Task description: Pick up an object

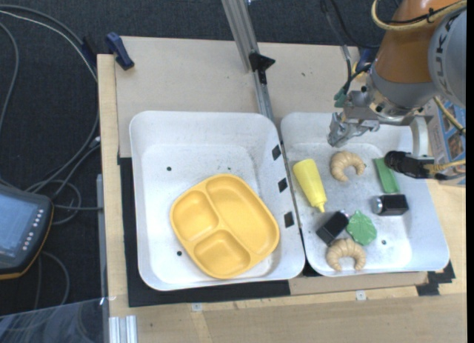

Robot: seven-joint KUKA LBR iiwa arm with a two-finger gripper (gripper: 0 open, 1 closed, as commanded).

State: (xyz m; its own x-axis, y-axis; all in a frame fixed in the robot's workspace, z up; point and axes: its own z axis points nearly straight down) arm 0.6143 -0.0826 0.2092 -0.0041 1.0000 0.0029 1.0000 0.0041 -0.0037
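Note:
My gripper (338, 135) hangs over the far left part of the right bin (437, 249), just above and left of a tan croissant (346, 164). Nothing shows in its grasp. A yellow squeeze bottle (309, 183) lies to the left of that croissant. A green bar (385, 175) lies to the croissant's right, and a small black block (392, 204) sits below the bar. Nearer the front are another black block (332, 226), a green leaf-shaped piece (362, 228) and a second croissant (346, 254).
The left bin (141, 134) holds a yellow divided plate (224, 224). A metal post (244, 23) rises behind the gap between the bins. A blue clamp (118, 50) sits at the bench's far left corner.

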